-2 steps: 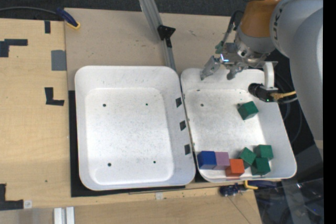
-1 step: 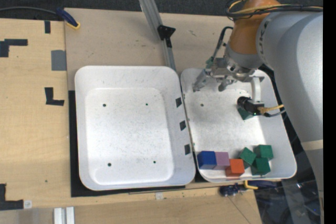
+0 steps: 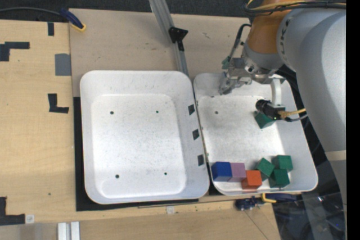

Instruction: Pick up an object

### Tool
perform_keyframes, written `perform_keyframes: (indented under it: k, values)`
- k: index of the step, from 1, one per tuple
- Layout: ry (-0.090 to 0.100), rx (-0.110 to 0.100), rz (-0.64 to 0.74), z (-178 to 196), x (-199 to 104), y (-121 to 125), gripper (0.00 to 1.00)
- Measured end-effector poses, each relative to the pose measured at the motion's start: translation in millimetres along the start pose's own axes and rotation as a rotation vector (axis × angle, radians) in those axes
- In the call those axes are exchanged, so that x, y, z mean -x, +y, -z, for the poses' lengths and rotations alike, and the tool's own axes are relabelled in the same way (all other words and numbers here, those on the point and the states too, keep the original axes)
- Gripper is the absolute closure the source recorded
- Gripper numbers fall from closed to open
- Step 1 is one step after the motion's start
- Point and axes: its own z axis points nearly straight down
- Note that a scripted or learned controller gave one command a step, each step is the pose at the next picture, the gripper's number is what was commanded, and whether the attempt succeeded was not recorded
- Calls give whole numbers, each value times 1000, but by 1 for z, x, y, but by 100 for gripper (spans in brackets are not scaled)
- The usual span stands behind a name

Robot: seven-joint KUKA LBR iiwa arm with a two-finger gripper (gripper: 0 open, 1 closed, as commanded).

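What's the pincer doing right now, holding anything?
Pincer: over the far edge of the right bin, away from the blocks; whether it is open or closed cannot be told, and nothing shows in its grip.

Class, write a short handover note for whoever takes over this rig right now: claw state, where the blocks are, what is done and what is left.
Claw: over the right bin's far-left corner, nothing seen in it; open or shut unclear.
Blocks: blue block, purple block, orange block and three green blocks clustered at the near edge of the right bin; another green block sits alone by the right wall.
Done: no pick yet.
Left: grasp one block and lift it.
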Motion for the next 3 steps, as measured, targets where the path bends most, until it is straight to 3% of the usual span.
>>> perform_keyframes:
  k: [3]
  values:
    - [-2,6,-2,153,12,2,100]
